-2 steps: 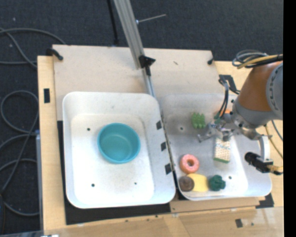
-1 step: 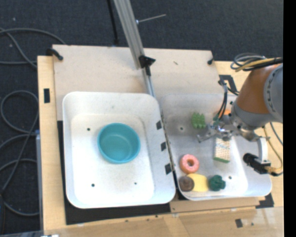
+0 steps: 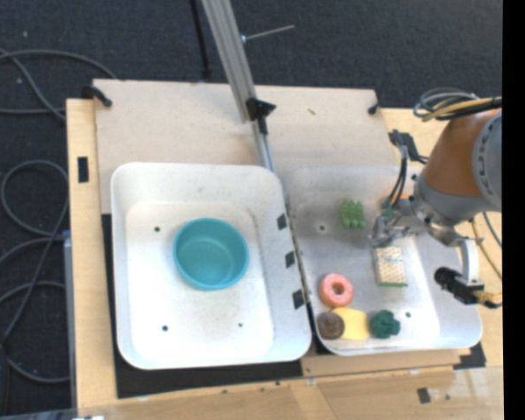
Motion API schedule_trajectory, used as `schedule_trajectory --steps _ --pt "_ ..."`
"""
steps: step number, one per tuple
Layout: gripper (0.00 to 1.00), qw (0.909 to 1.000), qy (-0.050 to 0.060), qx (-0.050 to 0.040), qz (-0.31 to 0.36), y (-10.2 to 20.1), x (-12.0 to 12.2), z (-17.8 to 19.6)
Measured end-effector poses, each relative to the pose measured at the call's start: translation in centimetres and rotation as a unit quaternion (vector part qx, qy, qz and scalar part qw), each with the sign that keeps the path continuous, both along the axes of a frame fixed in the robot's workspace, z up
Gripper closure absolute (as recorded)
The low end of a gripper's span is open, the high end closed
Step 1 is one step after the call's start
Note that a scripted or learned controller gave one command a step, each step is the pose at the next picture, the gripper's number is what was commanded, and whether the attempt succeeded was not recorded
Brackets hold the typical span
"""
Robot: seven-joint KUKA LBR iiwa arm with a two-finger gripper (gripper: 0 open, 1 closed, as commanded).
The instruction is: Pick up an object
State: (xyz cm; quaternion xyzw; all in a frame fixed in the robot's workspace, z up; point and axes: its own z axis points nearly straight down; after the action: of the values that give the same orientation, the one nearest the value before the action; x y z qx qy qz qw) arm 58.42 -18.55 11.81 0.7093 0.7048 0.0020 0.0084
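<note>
The left shallow white plastic bin (image 3: 140,322) holds a round teal bowl (image 3: 211,252), sitting upright near its middle. A slanted grey metal rail (image 3: 232,46) runs down from the top edge to the gap between the two bins.

The right shallow white bin (image 3: 319,199) carries the small items. A green knobbly block (image 3: 353,213) lies in its upper middle, apart from the rest. Along the near edge a cluster sits together: a pink ring doughnut (image 3: 336,290), below it a brown round piece (image 3: 331,325) touching a yellow rounded block (image 3: 355,324), and just beside that a dark green lumpy toy (image 3: 384,323).

Further right, a pale beige speckled rectangular block (image 3: 391,266) lies flat. The two-finger gripper (image 3: 386,233) hangs directly over its upper end, close to it or touching; whether the fingers are spread or pinched cannot be told. The grey arm with its orange band (image 3: 455,160) reaches in from the right edge.
</note>
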Motion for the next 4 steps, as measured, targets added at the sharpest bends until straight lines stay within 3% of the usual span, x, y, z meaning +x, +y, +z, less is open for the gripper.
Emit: schedule_trajectory --steps 2,3,4 --pt "1.0 1.0 0.003 0.0034 0.005 0.4 0.8 12.8" --pt "1.0 1.0 0.005 0.0043 0.006 0.4 0.9 15.0" --pt "1.0 1.0 0.007 0.0041 0.006 5.8 0.2 13.7"
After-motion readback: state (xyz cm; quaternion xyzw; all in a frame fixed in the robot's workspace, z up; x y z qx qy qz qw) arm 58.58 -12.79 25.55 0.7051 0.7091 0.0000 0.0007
